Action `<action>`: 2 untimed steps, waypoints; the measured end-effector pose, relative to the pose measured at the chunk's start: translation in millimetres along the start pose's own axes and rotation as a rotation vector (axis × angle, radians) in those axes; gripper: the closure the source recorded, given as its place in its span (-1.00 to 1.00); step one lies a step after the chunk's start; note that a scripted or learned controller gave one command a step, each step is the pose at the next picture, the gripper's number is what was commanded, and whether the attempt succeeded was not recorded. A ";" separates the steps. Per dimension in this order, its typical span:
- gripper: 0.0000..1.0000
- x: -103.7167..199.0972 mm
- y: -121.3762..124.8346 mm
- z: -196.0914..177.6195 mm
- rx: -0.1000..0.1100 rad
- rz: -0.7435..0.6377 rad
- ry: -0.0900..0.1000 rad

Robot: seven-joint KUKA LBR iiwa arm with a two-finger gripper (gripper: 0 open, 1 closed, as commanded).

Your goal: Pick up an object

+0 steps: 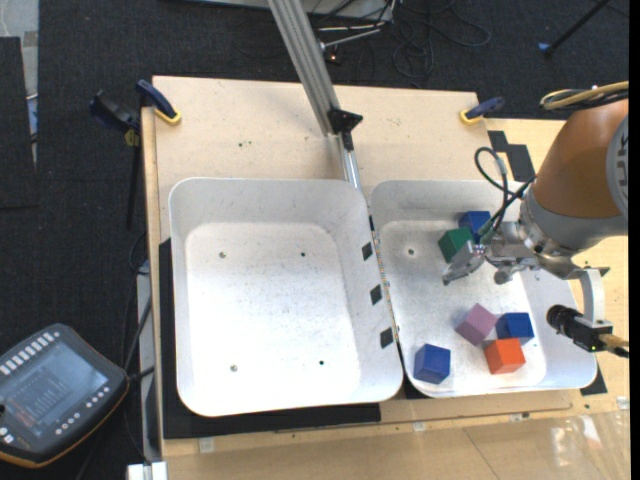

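- both bins (270,208) white with dark speckles
- blocks: green (455,242), lilac (477,323), orange-red (505,355), three blue (432,362)
- bench (260,128) pale tan
- arm (590,168) orange and grey

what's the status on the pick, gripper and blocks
Gripper low in right bin, beside green block. Nothing seen held. Purple block, orange block and blue blocks lie loose nearby.
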State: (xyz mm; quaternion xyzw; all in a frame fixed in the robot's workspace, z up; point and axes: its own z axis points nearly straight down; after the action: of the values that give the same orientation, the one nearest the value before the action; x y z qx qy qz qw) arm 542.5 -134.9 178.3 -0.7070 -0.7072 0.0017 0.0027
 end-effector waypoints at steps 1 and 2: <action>-1.00 -1.1 3.8 63.2 0.000 0.001 0.000; -1.00 -0.7 3.7 84.3 -0.004 0.001 -0.001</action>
State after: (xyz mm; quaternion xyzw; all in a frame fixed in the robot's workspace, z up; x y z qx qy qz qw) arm 545.7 -135.5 94.0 -0.7073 -0.7069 0.0007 0.0007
